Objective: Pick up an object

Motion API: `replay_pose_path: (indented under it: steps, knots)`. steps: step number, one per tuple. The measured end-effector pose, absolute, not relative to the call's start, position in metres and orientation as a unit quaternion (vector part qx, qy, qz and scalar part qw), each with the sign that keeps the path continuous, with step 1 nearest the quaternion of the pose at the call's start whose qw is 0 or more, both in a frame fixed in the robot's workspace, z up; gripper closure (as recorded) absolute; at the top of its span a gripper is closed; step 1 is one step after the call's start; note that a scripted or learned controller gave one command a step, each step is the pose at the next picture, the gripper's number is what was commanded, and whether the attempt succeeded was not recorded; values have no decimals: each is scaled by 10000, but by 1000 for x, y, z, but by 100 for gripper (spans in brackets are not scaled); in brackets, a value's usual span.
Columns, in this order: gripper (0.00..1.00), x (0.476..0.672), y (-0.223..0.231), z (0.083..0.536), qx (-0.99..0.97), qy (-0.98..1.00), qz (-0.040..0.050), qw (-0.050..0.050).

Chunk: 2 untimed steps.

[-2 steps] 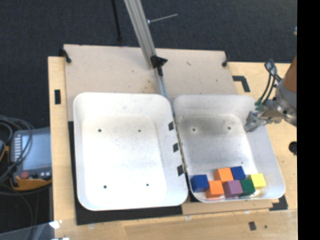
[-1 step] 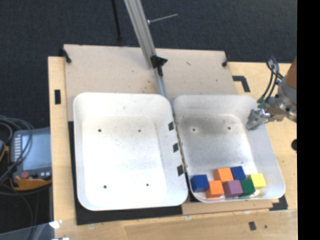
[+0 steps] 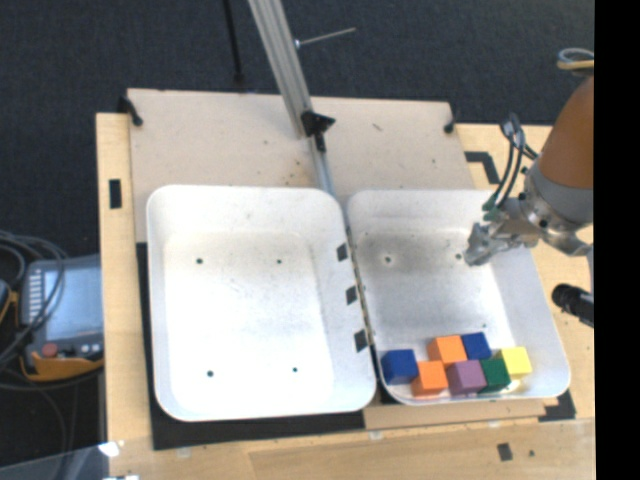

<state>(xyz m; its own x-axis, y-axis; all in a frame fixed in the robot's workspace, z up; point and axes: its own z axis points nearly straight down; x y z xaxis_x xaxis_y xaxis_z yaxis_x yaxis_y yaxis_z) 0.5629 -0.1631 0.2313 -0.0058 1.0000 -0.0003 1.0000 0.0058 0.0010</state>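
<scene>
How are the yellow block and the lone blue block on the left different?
The yellow block sits at the right end of the pile, touching the green block; the blue block sits at the left end, with a small gap before the orange block. The yellow one is pale and bright; the blue one is dark. Both are small cubes at the near edge of the right bin.

White plastic bins (image 3: 250, 208) scuffed, matt; bench (image 3: 400, 128) bare wood.

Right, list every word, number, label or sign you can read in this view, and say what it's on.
None can be read.
The handheld screen unit at the left edge: its display is too blurred to read.
The coloured blocks in the right bin: plain faces, no markings visible.
</scene>
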Motion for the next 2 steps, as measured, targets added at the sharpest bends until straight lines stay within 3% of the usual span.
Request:
replay_pose_path:
  steps: [2]
  knots:
    - [100, 578, -60, 251, 7040, 7102, 20, 12]
